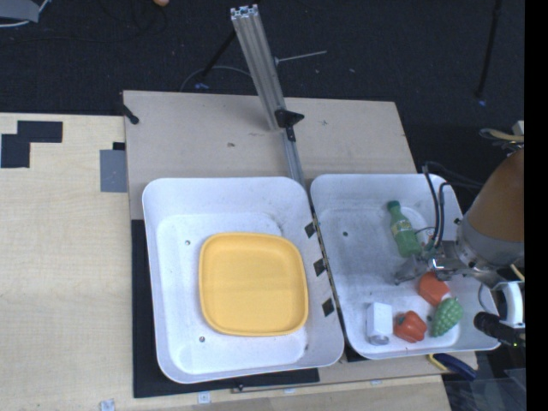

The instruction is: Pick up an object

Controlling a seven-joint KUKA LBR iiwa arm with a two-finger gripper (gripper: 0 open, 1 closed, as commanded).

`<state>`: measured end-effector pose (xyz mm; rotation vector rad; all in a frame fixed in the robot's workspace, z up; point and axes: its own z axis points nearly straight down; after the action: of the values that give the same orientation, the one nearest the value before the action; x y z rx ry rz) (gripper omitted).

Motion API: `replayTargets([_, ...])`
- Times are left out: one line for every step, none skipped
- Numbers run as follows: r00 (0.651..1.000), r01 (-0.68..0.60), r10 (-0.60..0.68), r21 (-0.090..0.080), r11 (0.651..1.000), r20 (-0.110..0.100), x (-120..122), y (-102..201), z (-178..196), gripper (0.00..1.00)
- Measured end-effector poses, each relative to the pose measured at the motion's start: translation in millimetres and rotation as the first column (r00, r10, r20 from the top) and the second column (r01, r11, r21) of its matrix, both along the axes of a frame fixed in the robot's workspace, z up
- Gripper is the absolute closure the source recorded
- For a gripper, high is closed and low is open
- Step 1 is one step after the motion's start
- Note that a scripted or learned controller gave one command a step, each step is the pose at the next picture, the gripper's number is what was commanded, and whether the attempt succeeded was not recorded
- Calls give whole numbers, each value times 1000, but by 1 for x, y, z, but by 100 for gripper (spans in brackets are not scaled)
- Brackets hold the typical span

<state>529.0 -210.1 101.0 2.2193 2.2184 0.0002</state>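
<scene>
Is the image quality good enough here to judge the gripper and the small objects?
Camera view: even lighting, soft focus, no strong glare on the bins; the gripper is blurred and dark, finger state unreadable; the green bottle and orange item are identifiable by colour only.

The arm [501, 208] showed a rounded orange band above a grey wrist; black cables [439, 212] looped beside it, and dark metal parts made up its gripper [424, 268].

This looks like a robotics lab. Two shallow white plastic bins [171, 221] sit side by side on a bare plywood bench [214, 135], a slotted aluminium rail [261, 58] rises behind them, and what appear to be loose cables [111, 7] trail over dark carpet [385, 41].
</scene>
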Motion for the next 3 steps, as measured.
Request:
replayTargets([1000,-2,2,-2,1000,9,4,-1,-4,0])
replayTargets([1000,0,0,-2,1000,8,3,-2,6,100])
replayTargets([1000,0,0,1,1000,0,-1,-1,49,100])
